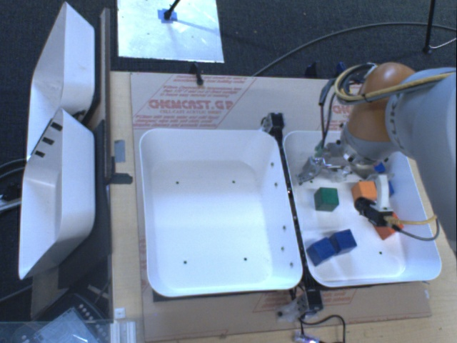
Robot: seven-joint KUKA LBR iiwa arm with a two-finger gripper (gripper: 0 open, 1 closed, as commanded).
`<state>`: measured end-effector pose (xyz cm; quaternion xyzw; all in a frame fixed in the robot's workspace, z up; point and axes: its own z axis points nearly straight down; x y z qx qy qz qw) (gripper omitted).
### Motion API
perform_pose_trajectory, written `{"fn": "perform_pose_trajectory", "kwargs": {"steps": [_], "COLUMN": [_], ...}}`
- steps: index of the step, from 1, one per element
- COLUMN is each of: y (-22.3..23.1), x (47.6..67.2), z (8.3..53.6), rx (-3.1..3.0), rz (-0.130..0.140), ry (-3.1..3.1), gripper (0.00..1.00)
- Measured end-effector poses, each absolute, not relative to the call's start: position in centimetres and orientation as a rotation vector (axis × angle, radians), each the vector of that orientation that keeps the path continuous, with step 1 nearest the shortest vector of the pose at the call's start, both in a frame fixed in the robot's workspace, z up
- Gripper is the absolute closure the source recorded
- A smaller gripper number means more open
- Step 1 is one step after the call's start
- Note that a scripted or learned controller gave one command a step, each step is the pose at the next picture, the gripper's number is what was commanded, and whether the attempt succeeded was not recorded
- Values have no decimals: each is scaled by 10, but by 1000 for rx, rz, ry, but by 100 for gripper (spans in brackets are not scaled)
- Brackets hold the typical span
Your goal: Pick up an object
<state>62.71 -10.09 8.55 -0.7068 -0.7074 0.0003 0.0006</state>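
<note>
Just beside a green cube [326,199], the pincer [313,171] hung in the right bin [371,276].
Whether it was apart or together could not be told. An orange block [365,190] lay near the cube, and two blue blocks [332,246] touched each other nearer the front rim, apart from it. The left bin [214,138] sat alongside on the pale desk [235,95]; beyond, a metal plate [168,34] lay on dark carpet [285,13].

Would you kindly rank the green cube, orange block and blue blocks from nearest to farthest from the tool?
1. Green cube, just below the tool in the view.
2. Orange block, farther to the view's right.
3. Blue blocks, toward the right bin's front.
</note>
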Motion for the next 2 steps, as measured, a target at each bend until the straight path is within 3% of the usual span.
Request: {"fn": "perform_pose_trajectory", "kwargs": {"steps": [2], "y": [-89], "x": [587], "z": [87], "rx": [-2222], "rz": [0], "ry": [-2221], "gripper": [0]}}
